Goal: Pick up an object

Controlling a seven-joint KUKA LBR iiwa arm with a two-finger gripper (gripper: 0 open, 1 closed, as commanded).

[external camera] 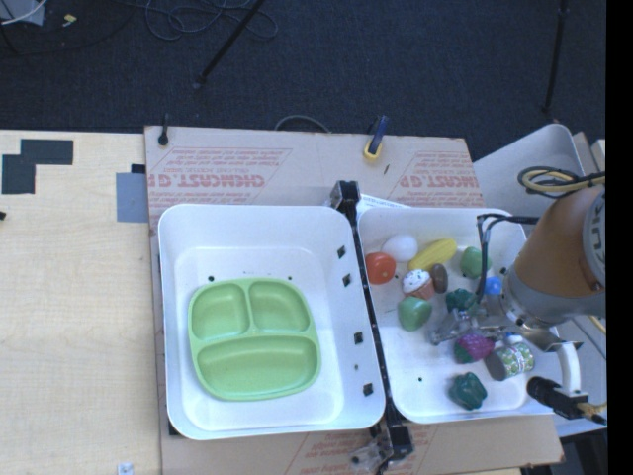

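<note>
2 bins: left bin [178, 265] carries a green divided plate [254, 337]; right bin [425, 404] carries all the loose objects, so any pick happens on that side.
Camera view, arm: the grey arm with its orange band [554, 250] reaches in from the right and ends over the middle of the right bin.
Camera view, jaws: the gripper [463, 323] sits low among the objects; whether it is wide, narrow or holding something I cannot tell (dark metal blurs into the clutter).
Nearest candidates: a purple object [477, 345] lies just beside the gripper, toward the near edge; a green rounded object [414, 312] lies just to its left; a grey-green can-like object [510, 360] lies to its near right.
Farther candidates: a dark green lump [468, 391] near the front wall; a red ball [380, 266], a white egg shape [401, 246] and a yellow piece [433, 253] toward the far left corner.
Long axis: the yellow piece runs diagonally, its right end farther back; the purple object looks roughly round.
Deciding relation: the purple object looks the likeliest target, since it lies closest, touching or nearly so.
Judgement: nothing is seen lifted clear of the bin floor, so the pick appears not yet done.
</note>
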